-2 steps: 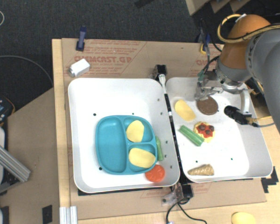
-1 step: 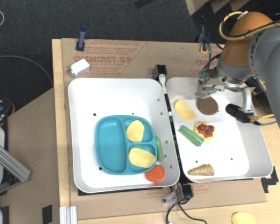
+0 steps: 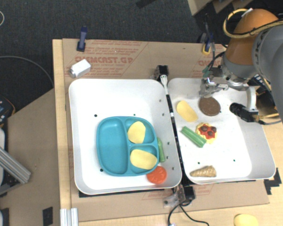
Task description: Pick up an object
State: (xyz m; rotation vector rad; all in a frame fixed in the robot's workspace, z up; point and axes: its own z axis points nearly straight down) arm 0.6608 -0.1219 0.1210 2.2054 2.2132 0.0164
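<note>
1. I read this as the approach stage of the pick: the gripper [image 3: 209,89] hangs over the far part of the right bin [image 3: 236,166], directly above the brown disc [image 3: 210,106], which looks to be the target.
2. I cannot tell from this slanted view whether the jaws are wide or narrow; the wrist hardware hides them.
3. The brown disc lies flat on the bin floor, seemingly just under the gripper; whether they touch I cannot say.
4. Taking the brown disc as my landmark: the yellow piece [image 3: 186,111] sits just to its left, the small pizza toy [image 3: 207,131] just nearer the camera, the green stick [image 3: 193,136] beyond that to the left.
5. Next, I judge, comes a straight descent and a close around the disc's rim; being flat, it may slip.
</note>
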